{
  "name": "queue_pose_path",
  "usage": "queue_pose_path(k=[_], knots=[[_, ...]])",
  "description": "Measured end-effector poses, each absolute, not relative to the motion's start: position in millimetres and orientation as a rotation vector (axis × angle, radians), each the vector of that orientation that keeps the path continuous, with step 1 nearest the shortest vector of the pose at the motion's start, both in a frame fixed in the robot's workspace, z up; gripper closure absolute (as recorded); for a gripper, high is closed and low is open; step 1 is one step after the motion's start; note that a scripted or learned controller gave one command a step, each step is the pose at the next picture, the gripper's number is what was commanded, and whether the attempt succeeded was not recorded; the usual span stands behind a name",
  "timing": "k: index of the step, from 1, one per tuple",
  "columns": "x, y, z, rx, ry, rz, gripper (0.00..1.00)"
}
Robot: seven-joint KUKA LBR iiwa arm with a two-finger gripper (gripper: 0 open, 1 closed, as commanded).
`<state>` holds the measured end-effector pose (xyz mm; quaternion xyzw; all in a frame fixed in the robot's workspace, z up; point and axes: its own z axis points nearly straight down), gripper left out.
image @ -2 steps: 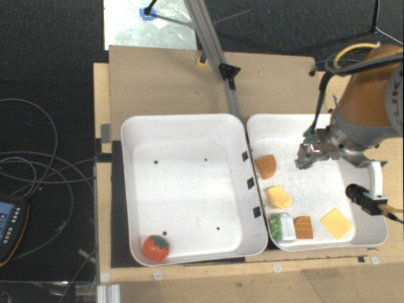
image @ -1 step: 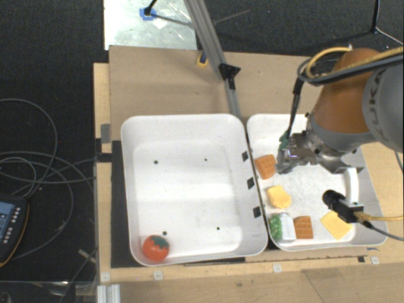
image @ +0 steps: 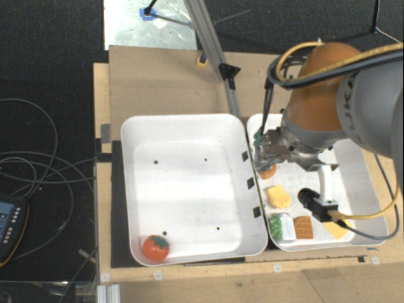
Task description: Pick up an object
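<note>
Pick not done, judging by scene: nothing seen lifted. Gripper point(image: 266, 160) low in right bin point(image: 372, 188), near its left wall. Small orange-red item point(image: 267, 171) sits just under gripper, touching or nearly; cannot tell if gripped, nor how wide gripper stands. Yellow piece point(image: 279, 197) close below. Tomato point(image: 155, 247) well apart, in left bin point(image: 183, 128). Arm point(image: 328, 100) reaches in from right, wrist bent down.

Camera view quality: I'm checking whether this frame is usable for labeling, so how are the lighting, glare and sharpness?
Camera view: lighting is even and soft; the left bin is bright white but its dark specks stay visible; the tomato is sharp with only a faint shadow; the arm shades part of the right bin and hides the tool; a glaring patch of floor sits at top.
</note>
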<state>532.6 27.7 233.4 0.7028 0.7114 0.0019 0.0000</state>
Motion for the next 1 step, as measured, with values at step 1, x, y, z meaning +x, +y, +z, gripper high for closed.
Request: queue_pose_path(k=[1], knots=[[532.4, 72.4, 237.0, 2.210, 2.234, 0.004, 1.00]])
